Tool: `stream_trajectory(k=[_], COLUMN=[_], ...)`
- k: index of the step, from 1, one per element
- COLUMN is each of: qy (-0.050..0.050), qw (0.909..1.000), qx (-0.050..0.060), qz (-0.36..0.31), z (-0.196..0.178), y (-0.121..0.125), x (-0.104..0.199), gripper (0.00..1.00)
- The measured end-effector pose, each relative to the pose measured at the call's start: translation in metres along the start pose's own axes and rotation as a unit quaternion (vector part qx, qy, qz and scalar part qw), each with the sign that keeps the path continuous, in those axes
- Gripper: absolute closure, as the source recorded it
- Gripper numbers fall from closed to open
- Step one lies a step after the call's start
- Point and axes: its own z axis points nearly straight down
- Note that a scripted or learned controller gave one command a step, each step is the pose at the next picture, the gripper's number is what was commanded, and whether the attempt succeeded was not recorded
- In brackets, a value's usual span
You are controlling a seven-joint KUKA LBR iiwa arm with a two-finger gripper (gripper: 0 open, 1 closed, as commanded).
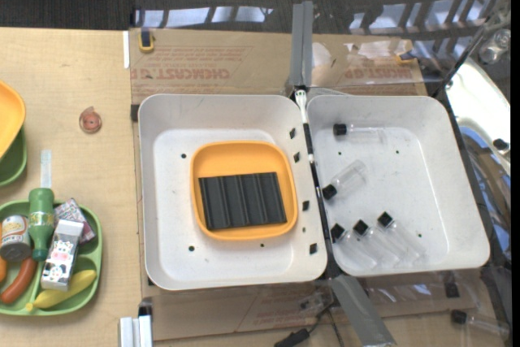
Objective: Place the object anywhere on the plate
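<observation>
Okay, two shallow white plastic bins are sitting side by side: left bin [162,256], right bin [455,248]. One rounded-square orange plastic plate [207,166] is lying flat in the left bin. One black ribbed rectangular slab [244,201], matte with parallel ridges, is resting on the middle of that plate, inside its rim. Five clear cylindrical vials with black caps [349,176] are lying scattered in the right bin, three of them bunching near its front edge. I cannot tell the claw's state, nor how the slab is lying relative to it.
</observation>
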Motion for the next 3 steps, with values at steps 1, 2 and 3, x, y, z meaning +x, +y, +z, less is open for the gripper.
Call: stream_trajectory(k=[1, 2, 3], qy=[0.000, -0.001, -0.001], qw=[0.9832, 0.9345, 0.8509], qx=[0.000, -0.001, -0.001], qz=[-0.182, -0.356, -0.525], z=[-0.0003, -0.0003, 0.0005], y=[0.0001, 0.0002, 0.0003], x=[0.0000, -0.0001, -0.0001], gripper=[1.00, 1.00, 1.00])
